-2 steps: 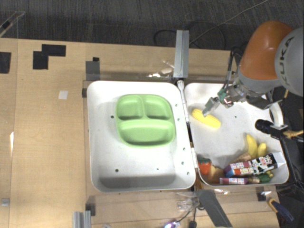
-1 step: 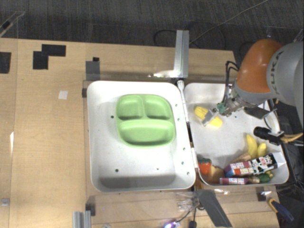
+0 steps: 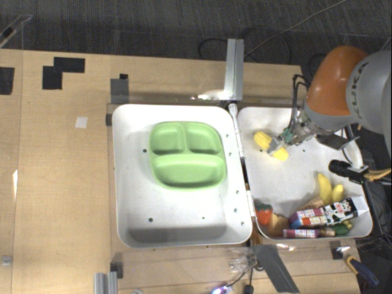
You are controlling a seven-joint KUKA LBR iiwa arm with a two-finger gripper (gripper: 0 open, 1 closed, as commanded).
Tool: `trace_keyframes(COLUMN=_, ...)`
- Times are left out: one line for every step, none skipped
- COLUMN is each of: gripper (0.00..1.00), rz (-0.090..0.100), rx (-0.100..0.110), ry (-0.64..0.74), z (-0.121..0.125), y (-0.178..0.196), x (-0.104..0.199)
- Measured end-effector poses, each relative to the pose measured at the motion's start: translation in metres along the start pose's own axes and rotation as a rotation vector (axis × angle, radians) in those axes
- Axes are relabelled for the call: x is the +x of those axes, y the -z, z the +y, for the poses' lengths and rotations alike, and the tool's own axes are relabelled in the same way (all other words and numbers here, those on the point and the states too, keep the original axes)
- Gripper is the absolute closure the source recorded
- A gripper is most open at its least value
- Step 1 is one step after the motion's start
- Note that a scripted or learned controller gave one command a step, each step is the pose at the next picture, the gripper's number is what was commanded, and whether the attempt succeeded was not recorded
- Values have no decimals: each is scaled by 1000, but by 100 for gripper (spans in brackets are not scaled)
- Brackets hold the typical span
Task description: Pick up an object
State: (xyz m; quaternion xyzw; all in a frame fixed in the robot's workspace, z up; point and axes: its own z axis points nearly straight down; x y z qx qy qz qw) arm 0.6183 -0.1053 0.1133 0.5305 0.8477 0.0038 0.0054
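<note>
One gripper [image 3: 283, 141] hangs in the right bin [image 3: 294, 179] beside yellow corn [image 3: 263, 141]; its grip can't be told.

A wooden worktop [image 3: 55, 182] is carrying two shallow white bins side by side. The left bin [image 3: 131, 225] is holding a green divided tray [image 3: 185, 154], which is lying flat near its middle. The right bin [image 3: 294, 182] is sitting just beside it. Black square markers [image 3: 61, 71] are showing on the worktop's far left corner, and dark carpet [image 3: 153, 11] is lying beyond.
</note>
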Motion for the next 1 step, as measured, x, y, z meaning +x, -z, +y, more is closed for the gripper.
trace_keyframes(gripper=100, rz=2, rx=4, ry=-129, z=48, y=87, x=41)
